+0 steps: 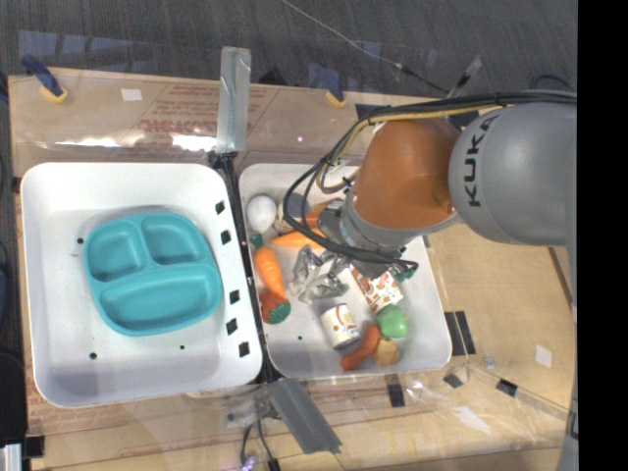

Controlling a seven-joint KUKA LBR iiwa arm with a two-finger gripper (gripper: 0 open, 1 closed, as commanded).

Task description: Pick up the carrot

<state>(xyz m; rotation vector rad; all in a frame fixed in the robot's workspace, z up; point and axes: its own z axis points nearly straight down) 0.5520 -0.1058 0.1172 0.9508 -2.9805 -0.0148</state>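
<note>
Over right bin point(432, 356), gripper point(316, 275) beside carrot point(272, 278)

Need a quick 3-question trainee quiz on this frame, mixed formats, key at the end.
1. True or false: the carrot lies in the same bin as the teal divided plate.
2. The gripper hangs over which bin? A) left B) right C) neither
3. Fill in: the white egg sits near the right bin's ____ corner, as seen in the view.

Key: 1 false, the carrot lies along the right bin's left wall and the plate is in the left bin. 2 B. 3 top-left.
</note>
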